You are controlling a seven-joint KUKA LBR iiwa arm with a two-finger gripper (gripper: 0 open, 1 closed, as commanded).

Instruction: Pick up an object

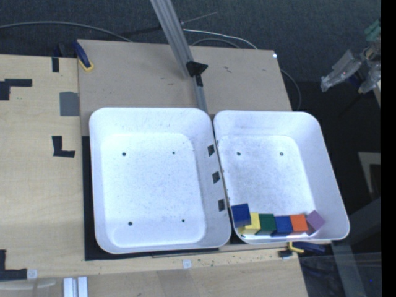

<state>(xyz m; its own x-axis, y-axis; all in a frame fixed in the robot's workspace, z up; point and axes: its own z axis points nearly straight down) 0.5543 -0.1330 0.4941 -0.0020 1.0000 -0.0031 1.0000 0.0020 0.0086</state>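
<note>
- You had the wooden bench (37, 184) on the left, with black tape marks on its surface and a grey patch (69, 103) towards the far side.
- A blue and yellow clamp (83, 55) sat at the far left corner of the raised board.
- The left bin (99, 166) lay flat on the bench. Its white floor was speckled and showed four small dark dots, one near each corner.
- A metal pole (172, 26) slanted in from the far edge and ended just beyond the seam between the two bins.
- Three small black tabs (216, 176) stood in a row along that seam, where the bin rims touched.
- The right bin (322, 159) lay just beside the left one, its floor likewise speckled.
- The task objects were all in the right bin, packed in a row against its near wall.
- From left to right they were a blue cube (241, 213), a yellow block (250, 228), a green block (266, 222), a blue block (283, 224), an orange block (299, 223) and a purple block (315, 219).
- The blue cube appeared to sit slightly farther in than the others, partly over the yellow block. Each block touched its neighbour.
- A second blue and yellow clamp (306, 247) lay just outside the near rim of the right bin.
- The gripper (339, 74) was at the far right, beyond the bench, well apart from the blocks and from both bins.
- It was small and blurred, so you could not tell whether it was open or closed. Nothing could be seen in its grasp.
</note>
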